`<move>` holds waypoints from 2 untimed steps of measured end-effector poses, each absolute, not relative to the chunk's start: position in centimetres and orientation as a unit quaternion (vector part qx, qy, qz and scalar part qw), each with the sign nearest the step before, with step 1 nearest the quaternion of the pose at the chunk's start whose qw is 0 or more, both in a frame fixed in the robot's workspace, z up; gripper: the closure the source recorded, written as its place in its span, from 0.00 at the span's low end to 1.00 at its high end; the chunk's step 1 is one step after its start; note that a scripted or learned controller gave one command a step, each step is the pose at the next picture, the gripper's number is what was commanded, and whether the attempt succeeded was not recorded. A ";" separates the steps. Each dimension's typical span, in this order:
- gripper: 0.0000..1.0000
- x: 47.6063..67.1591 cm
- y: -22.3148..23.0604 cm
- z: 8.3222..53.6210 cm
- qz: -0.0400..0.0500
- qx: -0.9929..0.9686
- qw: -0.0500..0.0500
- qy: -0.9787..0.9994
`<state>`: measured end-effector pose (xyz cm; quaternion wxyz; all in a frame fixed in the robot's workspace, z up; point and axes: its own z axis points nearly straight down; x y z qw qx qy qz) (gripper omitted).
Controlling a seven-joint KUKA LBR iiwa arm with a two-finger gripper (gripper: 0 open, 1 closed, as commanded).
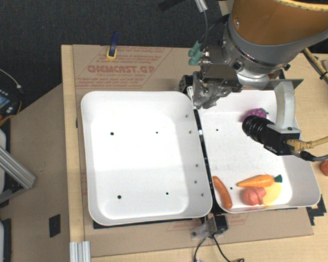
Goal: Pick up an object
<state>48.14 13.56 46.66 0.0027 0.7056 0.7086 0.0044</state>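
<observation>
Camera view puts the grey arm's claw (pixel 208 98) over the far edge of the right-hand shallow white bin (pixel 246 152), near the divide between the bins; whether it is released or clenched I cannot tell, and nothing shows in it. An orange carrot-shaped toy (pixel 256 182), a pink lump (pixel 252 196), a yellow piece (pixel 272 195), a reddish sausage-shaped toy (pixel 222 192) and a purple object (pixel 256 114) all lie in that bin. The pick looks wholly undone: approach, grip and lift remain.
</observation>
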 end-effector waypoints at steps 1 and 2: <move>1.00 48.2 13.6 47.7 0.005 0.705 0.004 0.709; 1.00 48.2 13.7 48.7 0.007 0.705 0.004 0.709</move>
